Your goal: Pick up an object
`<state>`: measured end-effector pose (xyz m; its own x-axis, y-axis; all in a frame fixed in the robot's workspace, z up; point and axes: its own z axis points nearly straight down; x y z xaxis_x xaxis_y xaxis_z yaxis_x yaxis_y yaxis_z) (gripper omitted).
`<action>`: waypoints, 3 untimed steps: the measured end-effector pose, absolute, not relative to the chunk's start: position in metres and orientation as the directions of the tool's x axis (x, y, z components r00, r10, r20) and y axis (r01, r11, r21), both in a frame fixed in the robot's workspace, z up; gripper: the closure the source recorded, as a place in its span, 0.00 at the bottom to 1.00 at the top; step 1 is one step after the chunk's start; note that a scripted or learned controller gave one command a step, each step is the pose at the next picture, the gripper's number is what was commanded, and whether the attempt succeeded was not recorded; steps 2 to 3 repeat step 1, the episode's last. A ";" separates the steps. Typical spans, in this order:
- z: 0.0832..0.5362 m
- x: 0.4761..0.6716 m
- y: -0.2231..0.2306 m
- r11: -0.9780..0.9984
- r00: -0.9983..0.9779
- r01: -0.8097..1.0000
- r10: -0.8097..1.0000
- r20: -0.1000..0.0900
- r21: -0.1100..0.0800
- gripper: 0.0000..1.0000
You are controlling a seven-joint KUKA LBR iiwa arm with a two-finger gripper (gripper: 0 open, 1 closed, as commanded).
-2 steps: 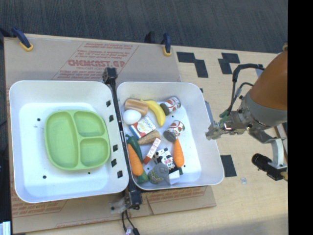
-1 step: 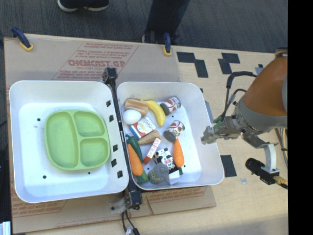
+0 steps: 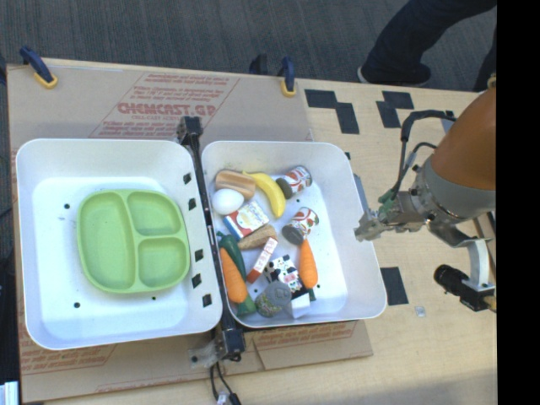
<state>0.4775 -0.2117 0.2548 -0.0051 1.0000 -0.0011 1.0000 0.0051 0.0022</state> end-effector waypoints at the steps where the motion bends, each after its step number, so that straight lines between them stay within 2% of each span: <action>1: 0.228 0.476 -0.211 0.007 -0.007 1.000 1.000 0.000 -0.003 1.00; 3: 0.228 0.476 -0.211 0.007 -0.007 1.000 1.000 0.000 -0.003 1.00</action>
